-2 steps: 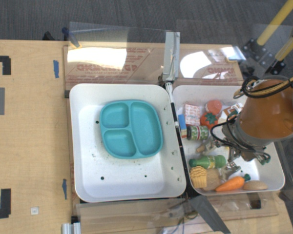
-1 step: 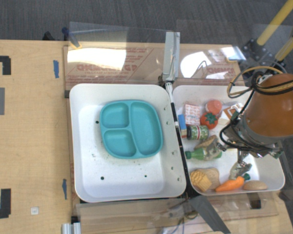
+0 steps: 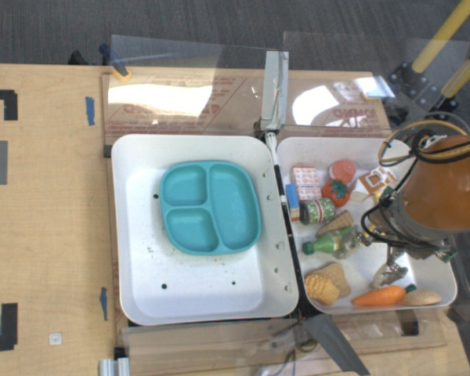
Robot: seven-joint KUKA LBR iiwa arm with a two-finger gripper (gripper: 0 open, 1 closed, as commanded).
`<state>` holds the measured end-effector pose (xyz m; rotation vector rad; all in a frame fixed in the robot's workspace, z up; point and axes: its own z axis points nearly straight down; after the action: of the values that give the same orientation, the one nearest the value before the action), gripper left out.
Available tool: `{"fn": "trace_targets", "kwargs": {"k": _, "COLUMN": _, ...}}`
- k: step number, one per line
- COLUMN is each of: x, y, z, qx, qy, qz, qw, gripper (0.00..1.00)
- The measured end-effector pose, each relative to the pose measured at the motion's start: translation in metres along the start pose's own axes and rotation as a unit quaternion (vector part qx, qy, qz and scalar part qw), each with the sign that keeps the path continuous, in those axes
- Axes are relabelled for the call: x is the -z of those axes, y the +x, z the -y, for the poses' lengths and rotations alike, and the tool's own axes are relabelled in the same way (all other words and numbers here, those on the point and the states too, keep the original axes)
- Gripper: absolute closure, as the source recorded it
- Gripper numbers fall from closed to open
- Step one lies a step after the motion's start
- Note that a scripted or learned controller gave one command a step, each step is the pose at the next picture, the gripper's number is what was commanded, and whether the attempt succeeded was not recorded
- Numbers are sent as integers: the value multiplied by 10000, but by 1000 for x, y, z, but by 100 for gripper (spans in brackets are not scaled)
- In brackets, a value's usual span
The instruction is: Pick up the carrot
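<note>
Carrot: lies flat near the front wall of the right bin, between a waffle-like piece and a pale piece.
Long axis: roughly left-right; green end right, tip left.
Pincer: just above the carrot, holding nothing; its opening cannot be told.
Risk: a descent may pinch the carrot off-centre, or it may roll against the wall.

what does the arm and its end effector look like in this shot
The arm shows a broad orange band with a grey section below it toward the wrist. Black cables loop along its left side and down around the wrist. The end effector is small, silvery metal, with two thin fingers.
</note>
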<state>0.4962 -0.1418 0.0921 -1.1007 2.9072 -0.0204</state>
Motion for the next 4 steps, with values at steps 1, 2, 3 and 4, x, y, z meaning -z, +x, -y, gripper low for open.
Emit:
{"fn": "trace_targets", "kwargs": {"k": 1, "x": -2, "y": -21, "z": -3, "qx": 2502, "qy": -85, "qz": -51, "qw": 9682, "gripper": 0}}
{"fn": "trace_targets", "kwargs": {"k": 2, "x": 2, "y": -1, "z": -24, "qx": 4535, "qy": -170, "qz": -48, "qw": 8911, "gripper": 0}}
{"fn": "trace_targets", "kwargs": {"k": 3, "x": -3, "y": 13, "z": -4, "qx": 5727, "qy": -133, "qz": 8, "qw": 8196, "gripper": 0}}
{"fn": "trace_targets", "kwargs": {"k": 4, "x": 41, "y": 10, "z": -10, "qx": 4845, "qy": -158, "qz": -29, "qw": 8747, "gripper": 0}}
